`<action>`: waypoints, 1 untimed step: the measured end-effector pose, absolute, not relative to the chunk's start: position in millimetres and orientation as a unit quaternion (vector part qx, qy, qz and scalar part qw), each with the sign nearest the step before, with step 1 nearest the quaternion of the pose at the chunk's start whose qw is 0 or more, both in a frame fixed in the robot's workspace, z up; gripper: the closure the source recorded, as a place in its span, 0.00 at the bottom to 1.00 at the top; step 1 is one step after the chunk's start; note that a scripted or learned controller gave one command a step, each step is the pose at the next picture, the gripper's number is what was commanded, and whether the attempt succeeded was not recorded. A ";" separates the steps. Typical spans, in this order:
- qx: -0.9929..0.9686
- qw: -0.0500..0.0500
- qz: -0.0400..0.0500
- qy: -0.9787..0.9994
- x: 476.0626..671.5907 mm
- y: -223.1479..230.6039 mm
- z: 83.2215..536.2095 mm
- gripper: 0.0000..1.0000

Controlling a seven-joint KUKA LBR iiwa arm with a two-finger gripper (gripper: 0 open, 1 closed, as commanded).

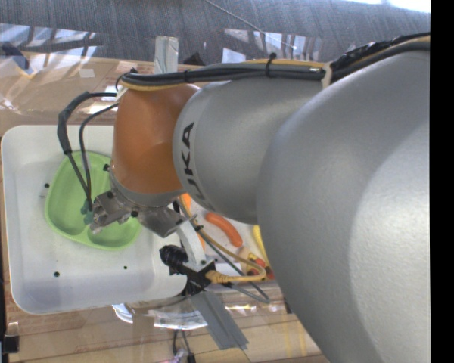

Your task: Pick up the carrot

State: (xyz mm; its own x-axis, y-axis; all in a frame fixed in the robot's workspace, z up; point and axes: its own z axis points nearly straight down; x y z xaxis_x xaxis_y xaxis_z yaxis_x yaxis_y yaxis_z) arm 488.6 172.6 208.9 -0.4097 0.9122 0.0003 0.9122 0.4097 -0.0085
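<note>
From above the bench, the big grey arm (pixel 325 172) fills most of the scene, sweeping in from the right, its orange band (pixel 147 146) sitting over the left-hand shallow white plastic bin (pixel 30 278). Black cables (pixel 72 127) loop off the band and drop down toward the wrist.

Below that band, the metal two-finger gripper (pixel 106 214) hangs low over a light green, leaf-shaped plastic dish (pixel 64 195) that lies in the left bin. The gripper's tip is right on top of the dish's lower lobe, near its right edge. From this angle the wrist hides the jaws, so I cannot tell how far they stand apart, and I cannot see anything caught between them.

The slim orange carrot (pixel 223 228) is over to the right of the gripper, lying at a slant just under the arm's grey body, past the left bin's right wall. Part of it is covered by the arm, with only a short orange stretch showing. It sits apart from the gripper, not touching it.

Near the carrot, a yellow object (pixel 257 242) peeks out beneath the arm, too hidden to identify. A tangle of black and yellowish wiring (pixel 204 274) hangs by the bin's lower right corner.
</note>
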 end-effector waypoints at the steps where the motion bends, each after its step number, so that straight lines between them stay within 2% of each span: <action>1: -0.502 0.001 0.002 -0.865 525.9 210.4 198.4 1.00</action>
State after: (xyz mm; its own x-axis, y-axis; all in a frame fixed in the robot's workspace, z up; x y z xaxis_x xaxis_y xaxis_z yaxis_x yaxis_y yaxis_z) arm 525.9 210.4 198.4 -0.4956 0.8685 0.0002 0.8685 0.4956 -0.0039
